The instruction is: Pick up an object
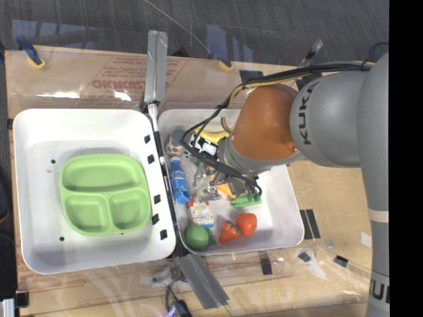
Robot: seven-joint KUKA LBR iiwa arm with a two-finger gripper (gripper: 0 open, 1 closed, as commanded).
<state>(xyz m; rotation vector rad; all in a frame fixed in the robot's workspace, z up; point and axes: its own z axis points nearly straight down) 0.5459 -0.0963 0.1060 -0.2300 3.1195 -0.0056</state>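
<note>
In the right-hand bin (291,210), the gripper (210,189) is down among a cluster of small things, reached in from the right under the arm's (337,121) grey body and broad orange band (264,125). Black cables loop over the wrist and hide much of the tool; whether it is wide, narrow or holding anything cannot be told from this slanted view above. Just left of it a blue bottle (178,181) lies lengthwise along the bin's left wall, with a small red-and-white item (174,148) at its upper end. Directly below the gripper sits a small carton (201,213) with an orange and white label, and below that a green ball (197,236) rests in the bin's lower left corner. To the right of the ball are two red pieces (236,228), touching each other, and just above them a green piece (246,201) beside something orange (226,190). A yellow object (213,138) shows partly under the wrist at the upper side. The left-hand bin (26,177) holds a light green divided tray (104,193) with three compartments, lying flat near its middle. A grey bar (156,68) runs up from the seam between the two bins.
</note>
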